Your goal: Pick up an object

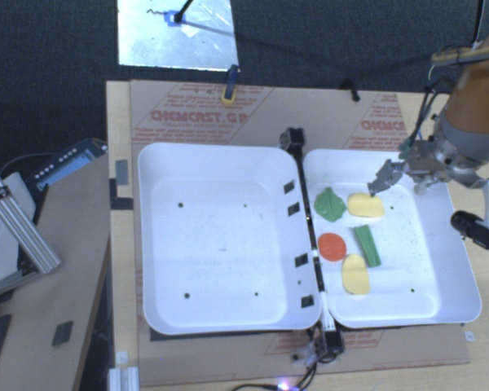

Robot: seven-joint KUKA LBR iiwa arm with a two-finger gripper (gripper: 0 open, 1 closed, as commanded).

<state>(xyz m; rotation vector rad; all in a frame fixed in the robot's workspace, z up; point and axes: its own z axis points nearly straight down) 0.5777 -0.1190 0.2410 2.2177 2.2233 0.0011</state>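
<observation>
Nearest the camera, a tangle of clips and wires [322, 347] sits at the front edge of the desk [122, 243], just below the seam where two shallow white bins meet. On the left, the left bin [220, 235] shows a bare floor marked by a few small dark dots. Beside it, the right bin [448, 292] holds five toy foods gathered toward its left half: a yellow piece [355, 274] lies closest to the front, a red disc [332, 246] sits just behind and to its left, and a green stick [366, 245] lies at a slant just beside the disc, between the two yellow items. Farther back, a green leaf [329, 204] rests near the dividing wall, and a yellow lemon-shaped piece [365, 206] lies just to its right. Above that piece hangs the pincer [381, 177], its grey tip pointing down toward the lemon-shaped piece's far edge; whether its fingers are spread or pressed together cannot be told from this angle, and nothing is seen between them. Behind it, the grey arm with its orange band [477, 96] reaches in from the right. Beyond the bins, printed brown cardboard [200, 108] covers the desk, with a shiny foil sheet [177, 23] lying farthest back on dark carpet.
</observation>
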